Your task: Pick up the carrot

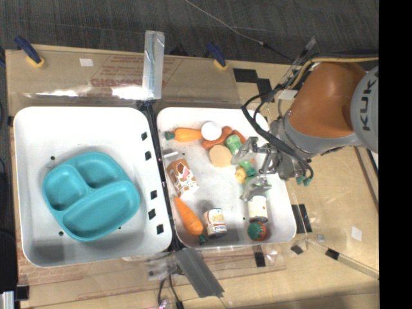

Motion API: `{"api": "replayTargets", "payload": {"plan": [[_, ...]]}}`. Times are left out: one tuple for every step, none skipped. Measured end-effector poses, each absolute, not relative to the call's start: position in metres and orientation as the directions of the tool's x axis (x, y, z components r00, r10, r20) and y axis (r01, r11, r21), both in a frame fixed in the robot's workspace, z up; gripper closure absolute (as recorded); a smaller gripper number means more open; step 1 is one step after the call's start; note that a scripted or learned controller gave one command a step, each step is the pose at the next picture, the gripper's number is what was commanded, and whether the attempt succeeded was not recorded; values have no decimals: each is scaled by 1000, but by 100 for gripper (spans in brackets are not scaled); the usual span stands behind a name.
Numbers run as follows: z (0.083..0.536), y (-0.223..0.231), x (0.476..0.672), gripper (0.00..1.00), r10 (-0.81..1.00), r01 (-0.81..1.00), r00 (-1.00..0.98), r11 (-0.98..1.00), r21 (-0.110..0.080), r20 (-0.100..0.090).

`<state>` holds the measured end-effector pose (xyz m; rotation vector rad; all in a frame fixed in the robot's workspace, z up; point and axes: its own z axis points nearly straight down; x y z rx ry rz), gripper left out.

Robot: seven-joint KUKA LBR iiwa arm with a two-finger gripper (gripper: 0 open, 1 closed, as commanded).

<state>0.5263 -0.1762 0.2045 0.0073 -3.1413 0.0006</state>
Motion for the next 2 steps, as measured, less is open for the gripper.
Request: {"api": "replayTargets", "payload": {"plan": [[96, -209, 554, 0, 82, 82, -997, 997, 1, 4], [94, -190, 580, 0, -226, -226, -974, 974, -2, -5]]}}
